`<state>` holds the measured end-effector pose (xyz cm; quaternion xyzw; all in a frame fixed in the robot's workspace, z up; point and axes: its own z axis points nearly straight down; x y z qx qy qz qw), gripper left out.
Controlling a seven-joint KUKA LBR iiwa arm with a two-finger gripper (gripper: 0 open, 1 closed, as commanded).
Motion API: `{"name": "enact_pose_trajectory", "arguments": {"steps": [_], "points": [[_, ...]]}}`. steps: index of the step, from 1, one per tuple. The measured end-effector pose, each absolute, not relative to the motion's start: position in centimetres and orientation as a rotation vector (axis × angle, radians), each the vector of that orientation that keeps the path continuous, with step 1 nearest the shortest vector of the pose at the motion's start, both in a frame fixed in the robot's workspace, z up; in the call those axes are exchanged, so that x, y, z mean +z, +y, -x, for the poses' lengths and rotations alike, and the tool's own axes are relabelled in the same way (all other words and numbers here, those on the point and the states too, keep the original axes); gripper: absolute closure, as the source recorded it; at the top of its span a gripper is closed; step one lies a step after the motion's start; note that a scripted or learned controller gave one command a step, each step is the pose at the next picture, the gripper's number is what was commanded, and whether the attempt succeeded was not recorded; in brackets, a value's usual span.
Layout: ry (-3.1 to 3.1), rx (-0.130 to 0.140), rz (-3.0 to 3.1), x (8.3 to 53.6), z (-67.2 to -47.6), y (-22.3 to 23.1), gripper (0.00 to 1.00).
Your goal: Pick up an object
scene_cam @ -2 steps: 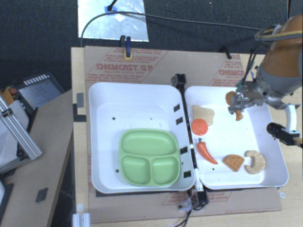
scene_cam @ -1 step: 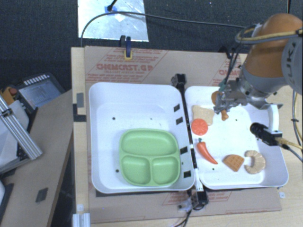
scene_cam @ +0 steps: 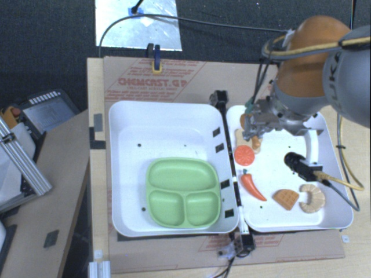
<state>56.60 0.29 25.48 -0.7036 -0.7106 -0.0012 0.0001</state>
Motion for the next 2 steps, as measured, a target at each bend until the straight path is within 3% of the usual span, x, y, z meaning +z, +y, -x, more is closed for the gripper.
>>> {"name": "enact_pose_trajectory", "arguments": {"steps": [2], "points": [[-2.232,-0.003,2.209,25.4,-54.8,10.8,1.0]]}}
